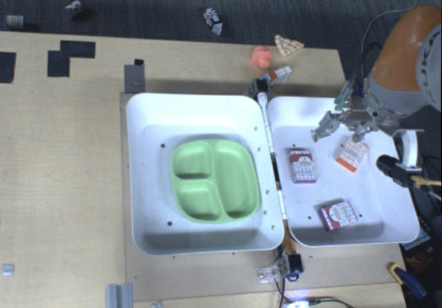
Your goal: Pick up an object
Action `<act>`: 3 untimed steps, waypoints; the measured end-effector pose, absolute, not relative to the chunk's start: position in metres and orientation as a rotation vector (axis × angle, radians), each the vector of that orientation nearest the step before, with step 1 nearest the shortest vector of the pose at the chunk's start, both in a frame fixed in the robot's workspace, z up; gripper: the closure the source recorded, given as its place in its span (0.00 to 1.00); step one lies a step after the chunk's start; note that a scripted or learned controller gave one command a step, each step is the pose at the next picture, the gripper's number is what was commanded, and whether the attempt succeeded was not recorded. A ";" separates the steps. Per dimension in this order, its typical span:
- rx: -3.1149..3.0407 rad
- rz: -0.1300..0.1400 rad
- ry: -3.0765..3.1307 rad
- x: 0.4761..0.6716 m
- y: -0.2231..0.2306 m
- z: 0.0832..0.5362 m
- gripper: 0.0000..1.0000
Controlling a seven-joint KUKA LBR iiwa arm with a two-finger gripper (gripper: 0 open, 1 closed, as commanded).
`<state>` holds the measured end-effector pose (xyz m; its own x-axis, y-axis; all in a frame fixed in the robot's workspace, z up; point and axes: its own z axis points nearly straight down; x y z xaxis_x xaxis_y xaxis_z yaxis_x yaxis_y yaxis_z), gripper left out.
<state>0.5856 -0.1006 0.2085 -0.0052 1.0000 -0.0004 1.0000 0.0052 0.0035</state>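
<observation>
My gripper (338, 135) hangs over the back of the right bin (394, 234), fingers spread apart with nothing between them. An orange-and-white packet (352, 155) lies on the bin floor just below and to the right of the near fingertip; whether they touch I cannot tell. A red-and-white box (302, 165) lies in the middle of the bin, left of the packet. A second red-and-white box (338, 215) rests near the bin's front wall.
The left bin (141, 161) holds a green divided tray (214, 179). On the bench behind the bins lie a pink ball (261, 56), a wedge-shaped toy (289, 45) and a small tube (278, 75). Cables and clips sit at the front between the bins.
</observation>
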 end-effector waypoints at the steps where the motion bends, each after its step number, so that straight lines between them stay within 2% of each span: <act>1: 2.209 0.010 2.221 0.610 -0.129 0.094 0.00; 2: 2.206 0.007 2.226 0.610 -0.129 0.104 1.00; 3: 2.206 0.007 2.226 0.610 -0.129 0.104 0.00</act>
